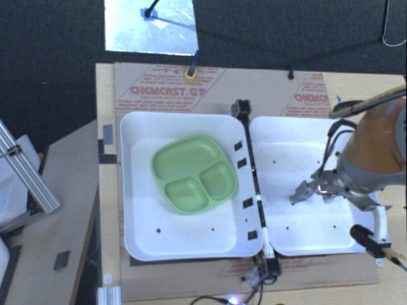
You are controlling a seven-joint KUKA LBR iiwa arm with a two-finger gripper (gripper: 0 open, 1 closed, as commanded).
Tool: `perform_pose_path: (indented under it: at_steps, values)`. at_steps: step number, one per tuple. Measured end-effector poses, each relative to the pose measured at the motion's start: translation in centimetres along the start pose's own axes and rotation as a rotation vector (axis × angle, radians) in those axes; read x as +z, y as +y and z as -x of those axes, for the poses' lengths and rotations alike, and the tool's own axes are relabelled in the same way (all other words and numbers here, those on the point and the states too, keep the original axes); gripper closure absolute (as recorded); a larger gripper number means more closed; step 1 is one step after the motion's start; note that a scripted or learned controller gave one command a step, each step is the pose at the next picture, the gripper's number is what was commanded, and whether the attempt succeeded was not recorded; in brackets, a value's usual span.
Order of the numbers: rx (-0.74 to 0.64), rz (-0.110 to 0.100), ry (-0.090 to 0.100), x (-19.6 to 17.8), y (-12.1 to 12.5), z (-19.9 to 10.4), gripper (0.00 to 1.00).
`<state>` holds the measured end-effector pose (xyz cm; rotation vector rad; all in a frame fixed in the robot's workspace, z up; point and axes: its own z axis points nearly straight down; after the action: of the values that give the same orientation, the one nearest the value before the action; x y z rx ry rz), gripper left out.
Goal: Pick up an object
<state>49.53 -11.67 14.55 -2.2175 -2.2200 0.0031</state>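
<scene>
plate: pale green, plain, three compartments
left bin: white, with small dark dots
right bin: white, with the same dark dots
divider clips: black
counter: tan board printed with red lettering
arm: orange band above grey
claw: grey metal
floor: dark, speckled carpet
sheet: silvery, with a small blue mark

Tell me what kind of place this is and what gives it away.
Probably a robotics lab grasping bench, not a kitchen. Two shallow white bins sit side by side on a protective sheet printed CHEMCAST GP, a grey and orange arm reaches over the right bin, and the sole object is a green divided plate.
</scene>
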Motion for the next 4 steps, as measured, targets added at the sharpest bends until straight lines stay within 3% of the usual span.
perform_pose_path:
  at_steps: [1, 2, 3, 4]
  values:
    - [0.000, -0.001, 0.001, 6.1, -0.1, -0.7, 0.00]
    - [0.001, 0.004, 0.000, 6.1, -0.1, -0.8, 0.00]
    - [0.001, 0.007, -0.001, 5.0, 0.0, -0.7, 1.00]
    - [0.002, 0.010, -0.003, -0.3, -0.3, 0.3, 1.00]
